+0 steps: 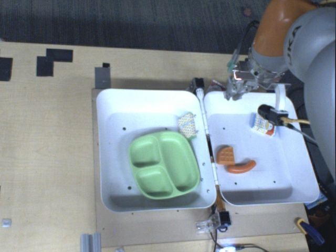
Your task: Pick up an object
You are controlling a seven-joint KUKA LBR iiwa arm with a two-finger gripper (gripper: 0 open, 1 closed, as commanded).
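My gripper hangs over the back edge of the right bin, with nothing seen in it. In that bin lie an orange waffle-like piece and a reddish sausage, touching each other near the middle. A small white carton with blue and red print rests at the back right, partly covered by the arm's gear. The left bin holds a green divided plate and a small patterned packet against its right wall. The gripper stands well behind the waffle piece and sausage.
The two bins meet along a raised rim. Black blocks lie on the wooden bench at the back left. The grey arm with its orange band fills the upper right. Cables and clips sit at the front edge.
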